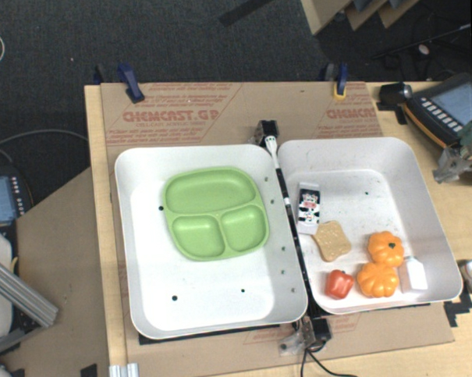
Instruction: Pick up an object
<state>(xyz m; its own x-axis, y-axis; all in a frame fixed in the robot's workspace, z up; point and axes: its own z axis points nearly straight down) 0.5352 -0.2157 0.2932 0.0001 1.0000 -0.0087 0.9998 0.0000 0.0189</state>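
Nearest the camera, along the near wall of the right bin point(424, 207), sit a red toy pepper point(339, 283), an orange toy pumpkin point(378, 280) and a small white block point(415, 276); the pepper and pumpkin are just beside each other, and the block touches or nearly touches the pumpkin's far side; a second orange pumpkin point(386, 248) lies just behind the first. Further back are a tan slice of toy bread point(332, 240) and a small printed carton point(309, 209), close to the wall shared with the left bin point(145, 250); that bin holds one green divided plate point(216, 213) with three compartments.

By count: two pumpkins, one pepper, one bread slice, one carton, one white block, one plate; seven candidates, six in the right bin.

The task looks to be at its start; every object rests on a bin floor and none is lifted; whether the gripper is spread or pressed together cannot be told from this view.

The next move calls for choosing a target and descending over it; the carton and bread lie flatter and somewhat apart from the cluster, so either seems an easier approach; the pumpkins, pepper and block are crowded against the near wall, where fingers would likely bump a neighbour.
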